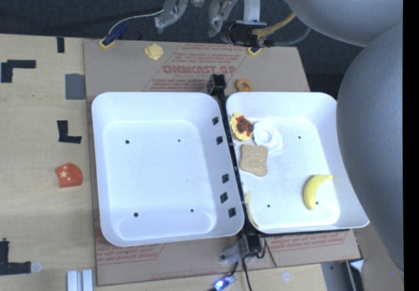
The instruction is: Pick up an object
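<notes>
Two white bins sit side by side on the counter (39,145); the left bin (157,172) sits bare; the right bin (308,126) holds a banana (315,190), a toast slice (254,160) and a fried egg (267,135); the pincer (196,18) hangs wide, holding nothing, beyond the bins.

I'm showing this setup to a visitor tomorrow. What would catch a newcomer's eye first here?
The huge grey arm looms at the right, with its gripper raised beyond the far edge of the bins, jaws apart and holding nothing. Next come the toy foods in the right bin: a yellow banana near its right side and a slice of toast by the divider. A red piece lies alone on the bench, far left.
</notes>
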